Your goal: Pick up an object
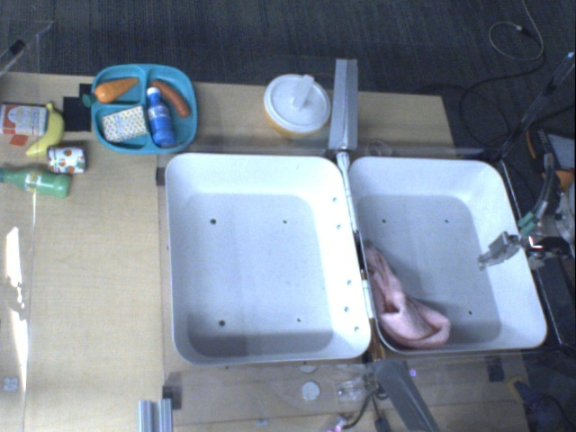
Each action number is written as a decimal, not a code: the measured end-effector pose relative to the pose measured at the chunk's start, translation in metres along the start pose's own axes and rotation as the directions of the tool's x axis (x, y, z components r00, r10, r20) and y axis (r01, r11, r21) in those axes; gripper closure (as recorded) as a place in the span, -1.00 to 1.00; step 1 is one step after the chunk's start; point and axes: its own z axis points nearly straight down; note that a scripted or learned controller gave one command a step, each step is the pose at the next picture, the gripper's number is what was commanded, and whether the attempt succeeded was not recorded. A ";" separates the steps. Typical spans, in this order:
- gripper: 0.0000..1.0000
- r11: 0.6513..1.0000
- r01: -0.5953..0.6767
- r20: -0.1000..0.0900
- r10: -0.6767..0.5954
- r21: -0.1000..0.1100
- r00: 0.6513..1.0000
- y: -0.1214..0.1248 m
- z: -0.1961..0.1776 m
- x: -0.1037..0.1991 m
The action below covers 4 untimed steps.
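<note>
Grey metal two-finger gripper [500, 249] at 3 o'clock over right shallow white bin [423, 192]; finger state impossible to tell. Crumpled pink cloth [403, 309] at 7 o'clock, well apart.

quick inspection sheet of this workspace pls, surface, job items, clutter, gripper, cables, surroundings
surface: wooden bench bearing the left bin and the right bin, side by side
job's things: pink cloth lying crumpled in the right bin's near-left corner
clutter: blue divided tray of toy food, banana, small can, green bottle, white lidded cup, all on the bench outside the bins
grippers: gripper over the right bin's right edge, apart from the cloth
cables: black cable on the floor, upper right
surroundings: dark carpet
</note>
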 end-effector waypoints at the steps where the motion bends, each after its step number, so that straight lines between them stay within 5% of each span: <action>1: -1.00 0.963 0.268 0.005 -0.268 -0.012 0.963 0.003 0.128 0.014; 2: -1.00 0.976 0.219 0.005 -0.219 -0.014 0.976 0.096 0.129 0.035; 3: -1.00 0.999 0.054 0.001 -0.054 -0.003 0.999 0.086 0.091 -0.002; 4: -1.00 0.947 0.322 0.008 -0.321 -0.013 0.947 0.051 0.129 0.032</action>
